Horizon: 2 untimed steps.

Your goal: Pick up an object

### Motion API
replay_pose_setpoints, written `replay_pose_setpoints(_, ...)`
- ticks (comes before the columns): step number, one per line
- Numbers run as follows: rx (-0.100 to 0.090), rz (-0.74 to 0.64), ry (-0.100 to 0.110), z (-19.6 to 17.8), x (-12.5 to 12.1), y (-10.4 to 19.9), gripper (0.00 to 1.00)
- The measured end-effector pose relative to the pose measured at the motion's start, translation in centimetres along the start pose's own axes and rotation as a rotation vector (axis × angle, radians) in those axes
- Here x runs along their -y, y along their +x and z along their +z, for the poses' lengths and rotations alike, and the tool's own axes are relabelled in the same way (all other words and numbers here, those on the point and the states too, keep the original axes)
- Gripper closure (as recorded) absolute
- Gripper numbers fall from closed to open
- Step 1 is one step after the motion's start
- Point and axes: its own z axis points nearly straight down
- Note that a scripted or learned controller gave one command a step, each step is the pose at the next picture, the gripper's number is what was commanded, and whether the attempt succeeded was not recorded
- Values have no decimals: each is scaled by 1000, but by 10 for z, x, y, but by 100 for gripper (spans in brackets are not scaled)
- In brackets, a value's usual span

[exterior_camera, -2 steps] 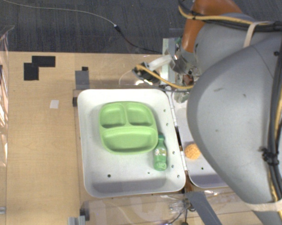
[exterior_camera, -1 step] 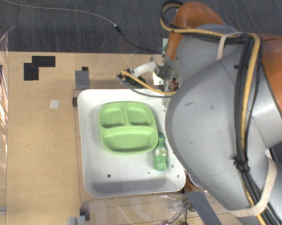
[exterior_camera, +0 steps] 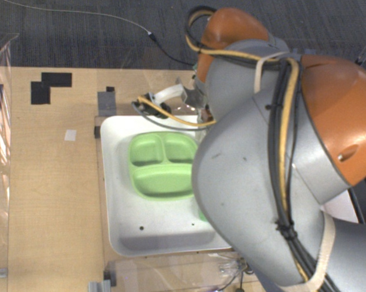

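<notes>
Green tray (exterior_camera: 161, 164) flat in bin (exterior_camera: 116, 192), toward its far edge, partly under arm (exterior_camera: 262, 169). Gripper state: cannot tell. Risks, as judged: low flat tray, hard to pinch; likely slip or miss unless rim caught; bin walls could block the approach. Open floor along bin's near and left edges; bench (exterior_camera: 47, 195) bare to the left.

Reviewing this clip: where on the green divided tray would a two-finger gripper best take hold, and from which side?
Probably the raised outer rim of the green tray along its left edge, coming straight down. The tray lies flat in the white bin, so only rims and dividers give the fingers something thin to pinch; the arm covers its right side.
</notes>
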Motion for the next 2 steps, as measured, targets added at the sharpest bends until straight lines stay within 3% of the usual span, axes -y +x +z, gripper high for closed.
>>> replay_pose_setpoints(1, 1, 2, 0, -26, 55, 1, 100)
replay_pose_setpoints(2, 1, -2, 0, 10, 90, 14, 100)
